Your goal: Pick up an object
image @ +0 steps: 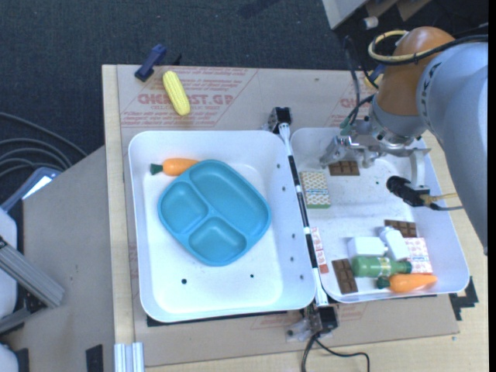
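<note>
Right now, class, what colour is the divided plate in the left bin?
The divided plastic plate is light blue, clearest in the overhead camera view.

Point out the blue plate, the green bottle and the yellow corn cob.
blue plate (214, 211), camera view, centre divider.
green bottle (377, 266), camera view, mid-body.
yellow corn cob (177, 93), camera view, middle.

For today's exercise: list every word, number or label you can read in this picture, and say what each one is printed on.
"CH...ST. GR": partial red print on the cardboard sheet under the bins; the middle is hidden by the yellow corn.
More red print near the sheet's right side: too faint to read.
Packets in the right bin: print too small to read.
</note>
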